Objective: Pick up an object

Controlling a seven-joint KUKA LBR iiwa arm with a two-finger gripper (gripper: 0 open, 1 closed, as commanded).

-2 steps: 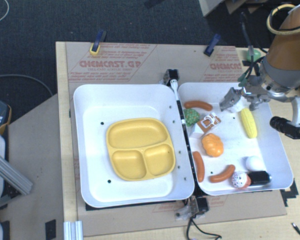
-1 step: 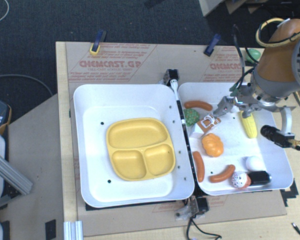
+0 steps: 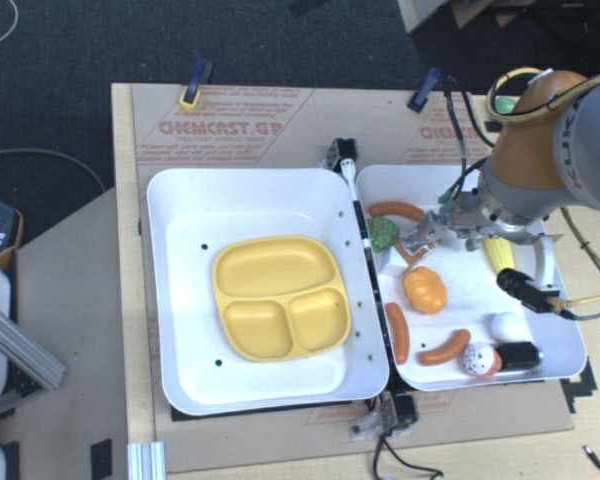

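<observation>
Camera view, looking down at a slant on two white bins set side by side on a board-covered bench. Left bin (image 3: 175, 298): a yellow divided tray (image 3: 280, 296) lies near its centre, one long compartment at 12 o'clock and two smaller ones at 6 o'clock. Right bin (image 3: 555, 353): the loose objects. A sausage (image 3: 396, 210) lies at the bin's 11 o'clock corner, with a green broccoli piece (image 3: 383, 234) just below it against the dividing wall. An orange pumpkin-shaped toy (image 3: 425, 290) sits near the bin's centre. A second sausage (image 3: 398, 332) lies along the wall at 8 o'clock, and a third sausage (image 3: 444, 348) lies at 6 o'clock, close to a speckled ball (image 3: 477, 361). A white egg-shaped object (image 3: 506, 325) and a black block (image 3: 518, 355) lie at 5 o'clock. A yellow corn-like piece (image 3: 499, 255) shows at 3 o'clock, partly under the arm.

Arm (image 3: 550, 158), grey with an orange band, enters from 3 o'clock. Gripper (image 3: 422, 240) is low over the bin's 11 o'clock area, just above the pumpkin-shaped toy and beside the broccoli piece. Whether the gripper is spread or closed cannot be told, nor whether it grasps anything.
</observation>
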